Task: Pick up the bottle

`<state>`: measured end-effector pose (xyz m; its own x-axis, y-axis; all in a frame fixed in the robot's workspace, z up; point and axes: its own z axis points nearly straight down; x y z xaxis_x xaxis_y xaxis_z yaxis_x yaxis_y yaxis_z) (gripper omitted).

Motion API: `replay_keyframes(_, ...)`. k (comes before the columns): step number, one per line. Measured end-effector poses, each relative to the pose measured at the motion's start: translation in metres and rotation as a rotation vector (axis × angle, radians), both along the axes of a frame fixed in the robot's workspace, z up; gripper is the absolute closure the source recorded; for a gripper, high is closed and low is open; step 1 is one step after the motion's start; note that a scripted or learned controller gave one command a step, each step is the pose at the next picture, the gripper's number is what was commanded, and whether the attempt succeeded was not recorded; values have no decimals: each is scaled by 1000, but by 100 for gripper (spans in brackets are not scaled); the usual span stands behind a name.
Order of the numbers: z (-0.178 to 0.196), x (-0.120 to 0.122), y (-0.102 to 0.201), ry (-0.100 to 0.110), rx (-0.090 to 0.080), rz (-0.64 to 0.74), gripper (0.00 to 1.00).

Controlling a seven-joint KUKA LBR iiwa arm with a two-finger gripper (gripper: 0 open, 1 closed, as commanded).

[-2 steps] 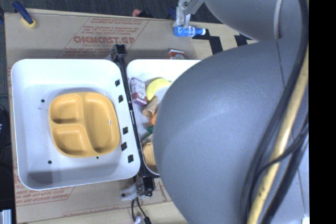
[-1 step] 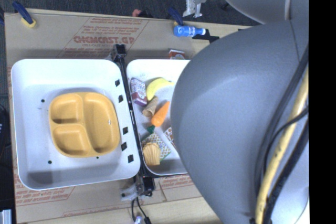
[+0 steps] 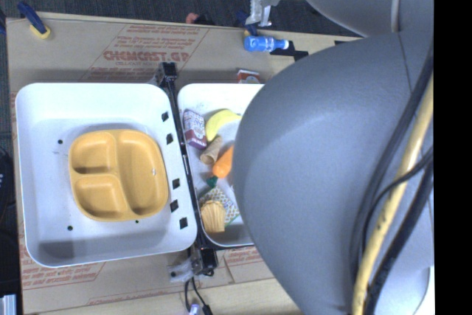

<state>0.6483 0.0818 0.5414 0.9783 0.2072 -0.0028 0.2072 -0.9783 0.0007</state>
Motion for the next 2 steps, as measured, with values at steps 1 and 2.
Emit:
replay_keyframes(1, 0, 1, -22, 0, 0, 3, 0)
replay_keyframes(2, 0, 1, -47, 4, 3, 36, 0)
